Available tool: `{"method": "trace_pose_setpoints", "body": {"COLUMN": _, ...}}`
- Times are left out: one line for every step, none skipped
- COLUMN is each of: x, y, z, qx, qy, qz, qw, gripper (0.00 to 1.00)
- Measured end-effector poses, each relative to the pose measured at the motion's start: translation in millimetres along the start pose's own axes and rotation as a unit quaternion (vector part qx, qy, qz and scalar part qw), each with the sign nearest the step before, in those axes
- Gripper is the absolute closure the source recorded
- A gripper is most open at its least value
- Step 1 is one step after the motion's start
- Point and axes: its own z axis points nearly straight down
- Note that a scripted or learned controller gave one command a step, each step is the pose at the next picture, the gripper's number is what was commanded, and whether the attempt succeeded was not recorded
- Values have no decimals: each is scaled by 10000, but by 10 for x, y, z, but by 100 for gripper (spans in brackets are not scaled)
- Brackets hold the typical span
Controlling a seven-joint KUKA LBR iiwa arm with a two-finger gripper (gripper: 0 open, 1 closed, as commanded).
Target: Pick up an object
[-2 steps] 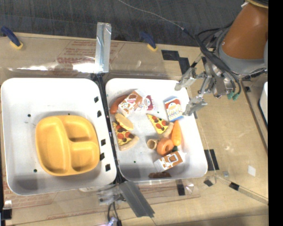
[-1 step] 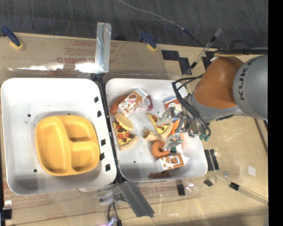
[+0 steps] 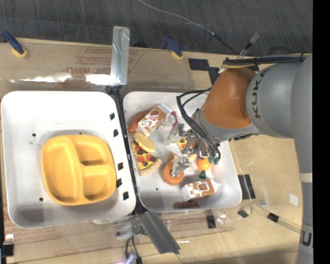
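My gripper (image 3: 182, 159) reaches down into the right bin (image 3: 226, 187) from the right, its metal fingers standing among the toy food. Its tips are just above an orange round piece (image 3: 169, 175). A pizza slice (image 3: 143, 160) and a yellow piece (image 3: 145, 142) lie to the left of it. A wrapped packet (image 3: 149, 121) sits at the bin's back. A small carrot (image 3: 202, 162) and an orange-and-white carton (image 3: 198, 189) lie on the gripper's right and front. I cannot see anything between the fingers.
The left bin (image 3: 22, 114) holds a yellow compartment tray (image 3: 78, 169). The arm's orange band (image 3: 229, 100) and cables hang over the right bin's back right corner. Cardboard and tape surround both bins.
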Motion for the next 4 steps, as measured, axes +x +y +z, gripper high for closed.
{"method": "trace_pose_setpoints", "body": {"x": -389, "y": -162, "z": 13, "qx": -9, "qy": -2, "qz": 665, "qw": 9978, "gripper": 0}}
{"method": "trace_pose_setpoints", "body": {"x": 58, "y": 363, "z": 3, "qx": -8, "qy": -17, "qz": 1311, "qw": 9914, "gripper": 0}}
{"method": "trace_pose_setpoints", "body": {"x": 54, "y": 385, "z": -105, "qx": -15, "qy": 10, "qz": 1268, "qw": 9919, "gripper": 100}}
{"method": "trace_pose_setpoints", "body": {"x": -540, "y": 1247, "z": -938, "qx": -13, "qy": 34, "qz": 2612, "qw": 9653, "gripper": 100}}
